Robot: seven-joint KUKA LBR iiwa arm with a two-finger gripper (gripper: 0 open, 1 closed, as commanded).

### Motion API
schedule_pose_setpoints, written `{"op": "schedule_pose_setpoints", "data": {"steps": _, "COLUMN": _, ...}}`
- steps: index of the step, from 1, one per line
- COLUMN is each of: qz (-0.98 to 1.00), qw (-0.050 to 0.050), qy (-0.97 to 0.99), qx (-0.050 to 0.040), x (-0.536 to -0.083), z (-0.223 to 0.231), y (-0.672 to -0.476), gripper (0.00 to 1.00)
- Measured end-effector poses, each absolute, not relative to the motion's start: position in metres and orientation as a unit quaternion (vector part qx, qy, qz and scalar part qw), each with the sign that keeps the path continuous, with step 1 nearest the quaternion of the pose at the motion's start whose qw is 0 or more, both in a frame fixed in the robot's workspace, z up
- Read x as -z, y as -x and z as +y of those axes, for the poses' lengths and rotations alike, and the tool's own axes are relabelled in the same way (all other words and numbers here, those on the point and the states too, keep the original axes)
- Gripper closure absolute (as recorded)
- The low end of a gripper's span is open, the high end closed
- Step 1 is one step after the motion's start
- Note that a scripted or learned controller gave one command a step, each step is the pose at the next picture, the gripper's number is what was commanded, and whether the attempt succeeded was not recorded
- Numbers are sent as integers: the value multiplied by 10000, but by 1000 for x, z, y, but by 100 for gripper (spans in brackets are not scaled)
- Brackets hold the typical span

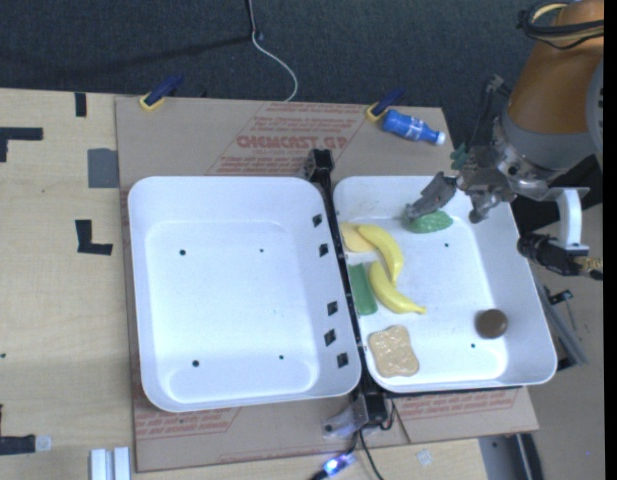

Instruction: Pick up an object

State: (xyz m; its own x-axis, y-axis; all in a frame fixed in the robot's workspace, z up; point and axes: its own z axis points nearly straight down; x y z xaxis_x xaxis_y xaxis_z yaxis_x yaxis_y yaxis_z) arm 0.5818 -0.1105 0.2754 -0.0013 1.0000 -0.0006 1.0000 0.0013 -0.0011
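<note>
In the right bin (516, 268), my gripper (451, 209) hangs at the far end with its fingers (424, 208) spread open. A flat green piece (433, 223) lies on the bin floor right under the left finger, not held. Two yellow bananas (385, 266) lie near the bin's left wall, beside a green stick (362, 290). A tan slice (393, 351) sits at the near left and a brown ball (491, 322) at the near right.
The left bin (228, 288) adjoins the right one along a black hinge strip (331, 268). A blue bottle (412, 126) lies on the cardboard behind the right bin. The arm's orange band (553, 83) rises at the upper right.
</note>
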Motion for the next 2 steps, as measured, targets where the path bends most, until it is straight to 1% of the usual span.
{"op": "schedule_pose_setpoints", "data": {"steps": 1, "qz": -7067, "qw": -90, "qy": 7075, "qx": 44, "x": -528, "z": -156, "y": -551, "gripper": 0}}
{"op": "schedule_pose_setpoints", "data": {"steps": 2, "qz": -7073, "qw": -13, "qy": 7069, "qx": -9, "x": -527, "z": -154, "y": -552, "gripper": 100}}
